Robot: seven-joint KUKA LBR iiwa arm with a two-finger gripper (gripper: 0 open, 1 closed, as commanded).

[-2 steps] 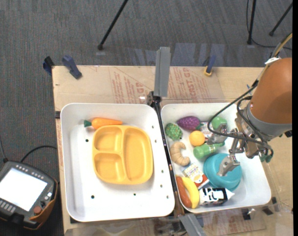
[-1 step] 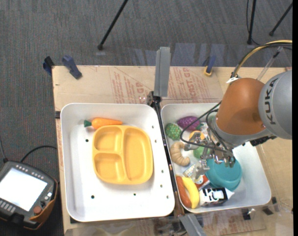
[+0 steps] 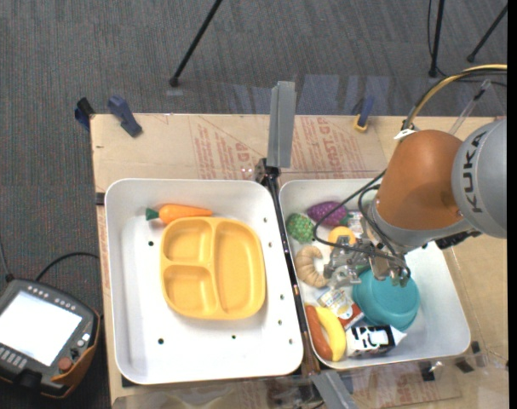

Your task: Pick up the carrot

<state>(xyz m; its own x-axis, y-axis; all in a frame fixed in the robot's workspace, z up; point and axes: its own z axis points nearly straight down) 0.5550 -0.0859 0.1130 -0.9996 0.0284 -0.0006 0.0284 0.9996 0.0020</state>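
Over the right bin [image 3: 452, 309], above a teal cup [image 3: 387, 301] and beside a croissant [image 3: 309, 264]: gripper [image 3: 360, 267], grasp state not discernible from this angle. Far to its left, in the other bin [image 3: 126, 313]: carrot [image 3: 180, 213], lying flat against the upper edge of a yellow divided plate [image 3: 214, 267], untouched. Judgement: the arm must cross the divider to reach it.

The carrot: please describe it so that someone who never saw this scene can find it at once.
Look in the left white bin, at its far edge. The carrot lies there on its side, touching the yellow divided plate. It is the bin's small orange thing with a green end.
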